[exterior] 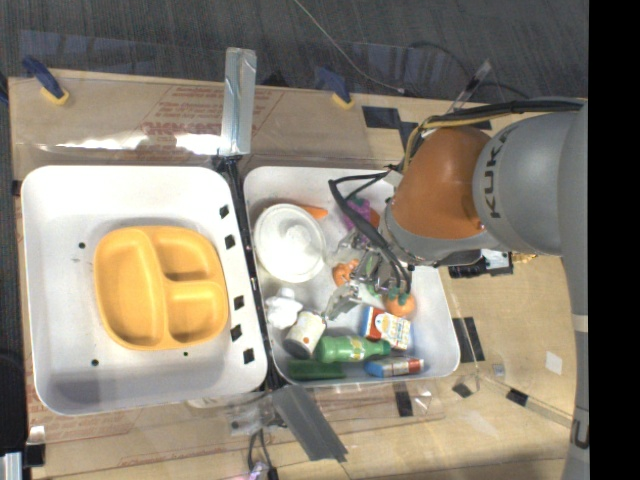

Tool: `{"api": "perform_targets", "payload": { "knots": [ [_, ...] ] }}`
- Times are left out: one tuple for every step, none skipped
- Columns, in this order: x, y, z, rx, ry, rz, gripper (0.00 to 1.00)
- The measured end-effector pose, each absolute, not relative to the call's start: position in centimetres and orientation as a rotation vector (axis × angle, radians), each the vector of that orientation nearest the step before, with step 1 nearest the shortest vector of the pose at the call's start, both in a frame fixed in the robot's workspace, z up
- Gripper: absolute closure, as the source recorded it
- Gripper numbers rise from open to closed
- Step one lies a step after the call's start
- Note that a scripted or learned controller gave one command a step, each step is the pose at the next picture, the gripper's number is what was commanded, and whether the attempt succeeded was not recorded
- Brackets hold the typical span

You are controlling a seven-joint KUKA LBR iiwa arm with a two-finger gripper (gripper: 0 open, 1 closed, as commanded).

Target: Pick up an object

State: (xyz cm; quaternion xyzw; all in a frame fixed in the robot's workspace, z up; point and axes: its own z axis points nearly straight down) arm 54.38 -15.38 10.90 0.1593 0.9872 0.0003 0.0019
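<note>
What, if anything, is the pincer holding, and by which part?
It cannot be told: the pincer is down among clutter in the right bin, near a green bottle.

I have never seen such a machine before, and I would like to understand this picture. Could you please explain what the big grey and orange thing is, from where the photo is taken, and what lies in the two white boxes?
The grey and orange thing is a robot arm. It reaches in from the right, and its gripper hangs low over the right bin. The camera is fixed above the bench and looks down at a slant. The left bin holds a yellow divided tray. The right bin holds many small things: a white bowl, a green bottle, a small carton and others crowded together. Whether the gripper holds anything is too cluttered to tell.
</note>
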Motion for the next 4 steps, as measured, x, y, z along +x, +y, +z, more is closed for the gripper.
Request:
{"api": "perform_targets", "payload": {
  "knots": [
    [54.7,-11.0,9.4,0.428,3.108,-0.007,0.00],
    [53.5,-11.8,9.2,0.442,3.110,-0.001,0.00],
    [50.6,-15.8,9.3,0.886,3.016,0.000,0.00],
    [52.9,-11.7,9.2,1.016,2.971,0.000,0.00]
  ]
}}
